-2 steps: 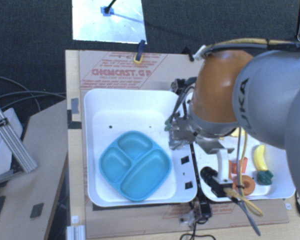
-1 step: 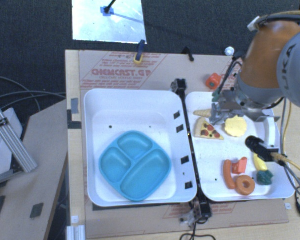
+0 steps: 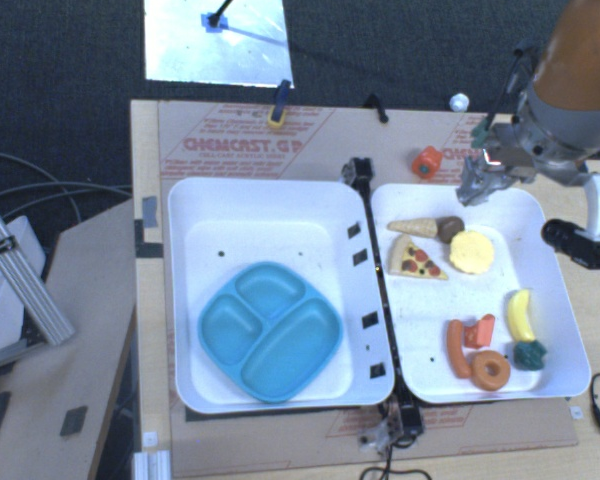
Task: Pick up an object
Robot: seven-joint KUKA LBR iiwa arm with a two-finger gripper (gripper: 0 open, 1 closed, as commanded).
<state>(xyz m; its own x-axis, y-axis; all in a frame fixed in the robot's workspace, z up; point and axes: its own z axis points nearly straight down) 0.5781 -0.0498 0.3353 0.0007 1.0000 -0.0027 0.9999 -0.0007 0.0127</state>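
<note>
I count two white bins side by side on the bench. The left bin [image 3: 195, 243] holds one blue divided plate [image 3: 270, 330] with three compartments, lying toward the near side.

The right bin [image 3: 555, 298] holds eight toy foods. Far side: one ice cream cone [image 3: 425, 228] lying flat with its brown scoop pointing right, one pizza slice [image 3: 416, 261] just near of it, and one round yellow piece [image 3: 472, 252] right of both, close to the scoop. Near side: one hot dog [image 3: 458, 348], one small red piece [image 3: 481, 330] touching it, one doughnut [image 3: 491, 370], one banana [image 3: 520, 315] and one dark green piece [image 3: 529, 354] just near of the banana.

One orange piece [image 3: 427, 162] lies outside the bins on the bench [image 3: 240, 143], beyond the right bin's far edge.

The gripper [image 3: 475, 190] hangs over the far rim of the right bin, above and right of the cone. I cannot tell whether it is parted or closed; I see nothing held in it and it touches no food.
</note>
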